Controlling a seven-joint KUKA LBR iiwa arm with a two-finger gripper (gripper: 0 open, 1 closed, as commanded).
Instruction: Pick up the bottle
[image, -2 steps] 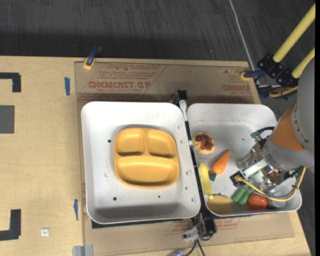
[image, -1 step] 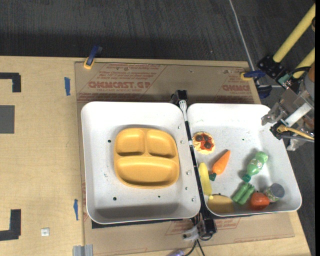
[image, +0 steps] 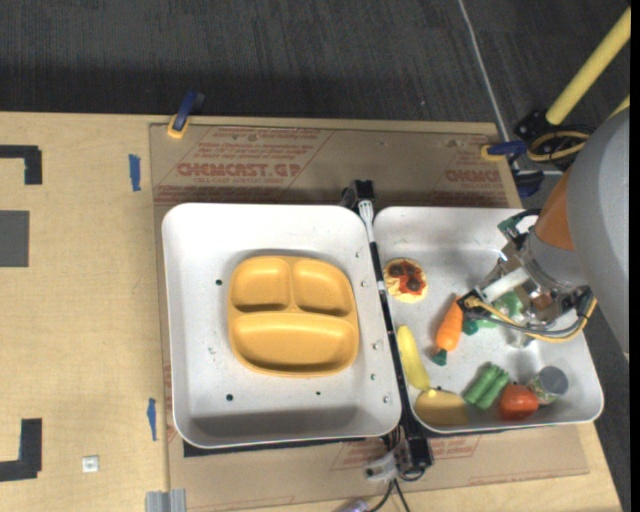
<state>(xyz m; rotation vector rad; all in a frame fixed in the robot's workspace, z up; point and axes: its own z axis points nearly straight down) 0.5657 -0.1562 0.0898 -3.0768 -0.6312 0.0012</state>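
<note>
In the right bin (image: 440, 235), what looks like the bottle (image: 548, 379) lies near the right wall: a pale, see-through body with a round grey cap, its outline hard to make out. My gripper (image: 500, 300) reaches in from the right and hangs low over the bin's middle, up and left of the bottle. A small green piece (image: 506, 304) shows at the gripper's tip. An orange carrot (image: 449, 327) with a green top lies just left of the gripper.
The right bin also holds a small pizza toy (image: 405, 278), a banana (image: 411, 357), a yellow piece (image: 441, 405), a green vegetable (image: 486, 385) and a red tomato (image: 518, 401). The left bin (image: 190, 300) holds a yellow divided tray (image: 293, 312).
</note>
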